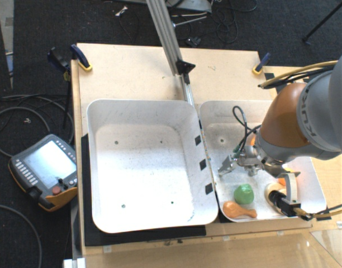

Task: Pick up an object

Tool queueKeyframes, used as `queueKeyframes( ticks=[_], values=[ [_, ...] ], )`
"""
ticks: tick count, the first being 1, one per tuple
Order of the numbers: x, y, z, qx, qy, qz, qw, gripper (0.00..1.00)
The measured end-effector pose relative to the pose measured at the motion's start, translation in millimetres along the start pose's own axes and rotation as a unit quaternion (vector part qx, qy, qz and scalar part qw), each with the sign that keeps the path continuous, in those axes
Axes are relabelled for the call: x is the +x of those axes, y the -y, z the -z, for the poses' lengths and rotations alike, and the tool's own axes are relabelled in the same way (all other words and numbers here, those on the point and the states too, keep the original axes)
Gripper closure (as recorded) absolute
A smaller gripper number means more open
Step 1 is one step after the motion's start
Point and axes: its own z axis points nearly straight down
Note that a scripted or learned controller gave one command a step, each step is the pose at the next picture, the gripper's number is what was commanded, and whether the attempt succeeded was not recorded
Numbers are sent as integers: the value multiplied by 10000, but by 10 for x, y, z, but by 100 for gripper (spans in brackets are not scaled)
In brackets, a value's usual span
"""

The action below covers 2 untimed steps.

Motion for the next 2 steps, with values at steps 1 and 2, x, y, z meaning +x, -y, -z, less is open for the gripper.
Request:
queueKeyframes(
  ticks=[1,2],
  values=[
    [1,-9,115,-15,-2,-1,10000,100],
    [-2,25,732,-31,5,17,10000,100]
  ],
)
